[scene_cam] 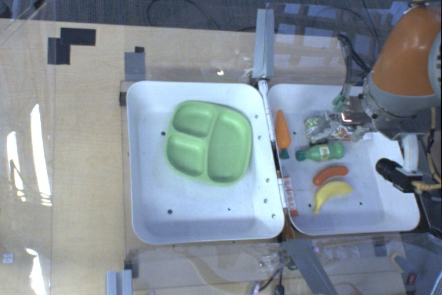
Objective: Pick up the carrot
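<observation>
Yellow and curved, a toy banana (331,194) lies nearest the camera on the floor of the right bin (387,217), below and a little left of the gripper (343,116) as the view runs. Just above the banana sits a reddish sausage-shaped piece (330,175), and above that a small green bottle (321,152) lies on its side with its dark cap pointing left. A crumpled, silvery wrapper (319,125) lies just beside the gripper on its left, close enough that the two seem to meet, though whether they touch is unclear. The gripper hangs low over the upper middle of the right bin, under the grey wrist and the wide orange band of the arm (407,62), which comes in from the right edge. Its tips are lost in glare and clutter, so I cannot tell whether it is spread or closed, and nothing can be seen caught in it. The carrot (282,130), orange with a small green end pointing down, lies well to the left of the gripper, lengthwise along the left wall of the right bin, apart from the tool. Farther left again, past the divider, the left bin (148,211) holds a green divided plate (209,141) with three compartments, lying flat near its centre.
</observation>
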